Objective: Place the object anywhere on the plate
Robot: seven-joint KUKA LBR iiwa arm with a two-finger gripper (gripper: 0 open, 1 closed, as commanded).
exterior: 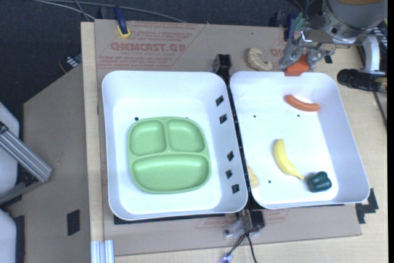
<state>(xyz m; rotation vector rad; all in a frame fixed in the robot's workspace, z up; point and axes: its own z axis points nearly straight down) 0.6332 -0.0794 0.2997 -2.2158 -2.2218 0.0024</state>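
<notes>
Orange and blocky, a small object (pixel 296 68) sits right beneath my gripper (pixel 300 58), at the far rim of the right bin (pixel 345 132). My metal fingers come down around its top, but I cannot tell whether they pinch it or only hover spread over it. Whether the block rests on the rim or hangs just above it is unclear too.

Down inside the same bin lie three smooth, plastic-looking pieces: a curved orange-red sausage (pixel 301 103) near the far wall, a yellow banana (pixel 285 158) toward the near side, and a dark green pepper (pixel 319 182) touching the banana's tip.

The plate (pixel 168 154) lies in the left bin (pixel 117 132), well apart from my fingers. It is pale green, matte, rounded at the corners, and split into three shallow compartments, two small at the far side and one wide at the near side.

A beige lumpy piece (pixel 259 59) sits on the cardboard-coloured bench (pixel 160 46) just left of my gripper.
</notes>
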